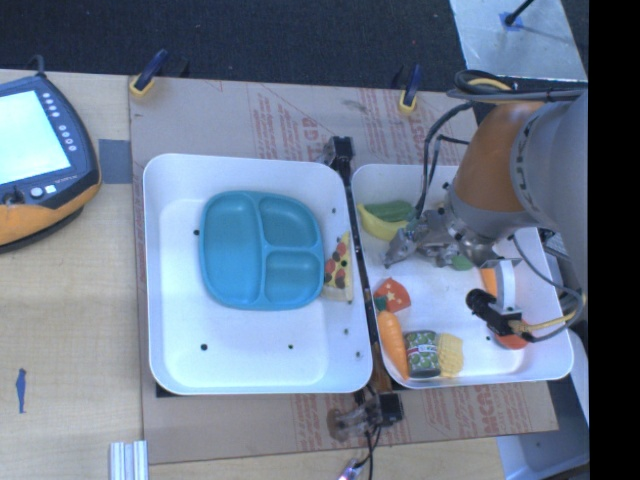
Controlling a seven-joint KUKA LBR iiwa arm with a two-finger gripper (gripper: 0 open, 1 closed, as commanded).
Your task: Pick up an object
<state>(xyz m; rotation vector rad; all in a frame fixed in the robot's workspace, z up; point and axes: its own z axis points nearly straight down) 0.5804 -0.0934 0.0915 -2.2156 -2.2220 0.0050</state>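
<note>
Your gripper (pixel 432 240) sits low in the right bin (pixel 535 368), beside the yellow-green toy (pixel 385 216). Finger state: cannot tell. Likely positioned there for a grab.

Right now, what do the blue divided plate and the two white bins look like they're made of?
The blue divided plate looks like molded plastic, matte to satin: uniform color, rounded compartment ridges, only soft highlights. The left bin and right bin also look like plastic, smooth and slightly glossy, with rounded corners and a thin raised rim; coated metal can't be ruled out.
</note>
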